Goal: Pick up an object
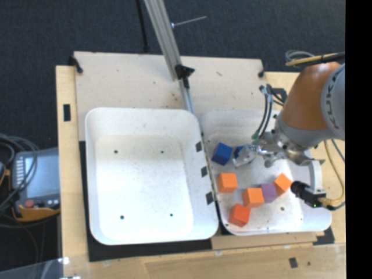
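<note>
Arm over the right bin, blocks scattered below it.

From the left, we see a grey monitor (35, 176) off the surface (67, 156), then the left bin (145, 173), its white floor bare. In the right bin (279, 225) we find a blue block (222, 153) near the dividing rim, an orange block (227, 182) just below it, a red-orange block (239, 214) toward the front, another orange block (253, 196) touching a purple block (268, 192), and an orange block (282, 183) just beside that. The tool (251, 154) sits low, just right of the blue block; we cannot tell whether it is open or closed, nor whether it touches the block.
</note>
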Robot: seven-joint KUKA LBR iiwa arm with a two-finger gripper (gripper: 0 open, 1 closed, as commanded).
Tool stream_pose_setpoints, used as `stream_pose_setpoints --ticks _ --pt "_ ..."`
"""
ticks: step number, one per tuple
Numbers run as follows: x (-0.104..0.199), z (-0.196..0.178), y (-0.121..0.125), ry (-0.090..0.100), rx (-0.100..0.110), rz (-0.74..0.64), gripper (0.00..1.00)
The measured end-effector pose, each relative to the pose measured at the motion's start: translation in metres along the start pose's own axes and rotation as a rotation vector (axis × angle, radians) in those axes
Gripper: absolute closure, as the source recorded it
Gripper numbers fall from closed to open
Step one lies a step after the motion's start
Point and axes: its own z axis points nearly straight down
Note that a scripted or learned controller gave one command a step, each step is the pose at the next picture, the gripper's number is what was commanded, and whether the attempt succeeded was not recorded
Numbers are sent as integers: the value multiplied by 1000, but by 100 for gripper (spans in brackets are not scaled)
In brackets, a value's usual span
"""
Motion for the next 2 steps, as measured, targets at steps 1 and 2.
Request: stream_pose_setpoints --ticks 1,2 --pt "-4 60 6 -1 -3 1 0" --pt "-4 47 7 0 -10 10 100"
